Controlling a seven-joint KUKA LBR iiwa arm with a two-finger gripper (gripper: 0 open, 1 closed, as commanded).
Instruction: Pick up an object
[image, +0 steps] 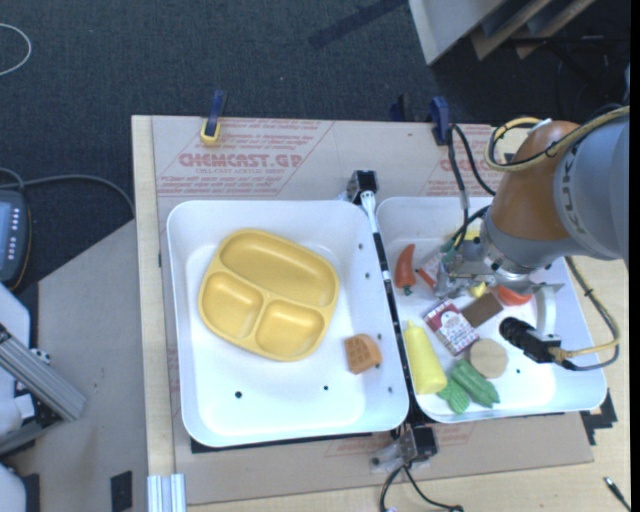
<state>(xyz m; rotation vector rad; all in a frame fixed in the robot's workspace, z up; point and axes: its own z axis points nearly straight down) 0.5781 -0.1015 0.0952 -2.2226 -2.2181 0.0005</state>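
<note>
My gripper (458, 276) hangs low over the upper middle of the right bin (530, 404), with the grey and orange wrist above it hiding its tip. Just left of it lies a red pepper-like piece (404, 268). Directly below it are a red and white packet (452, 327) and a brown block (481, 309). An orange-red piece (514, 296) peeks out under the wrist. A yellow oblong piece (424, 358), a green piece (468, 386) and a tan disc (488, 358) lie at the bin's front. I see nothing held.
The left bin (190, 330) holds a yellow compartment plate (268, 295) and a small brown chunk (362, 352) near its right wall. A black divider bar (378, 262) runs between the bins. Clamps sit on the board's far edge.
</note>
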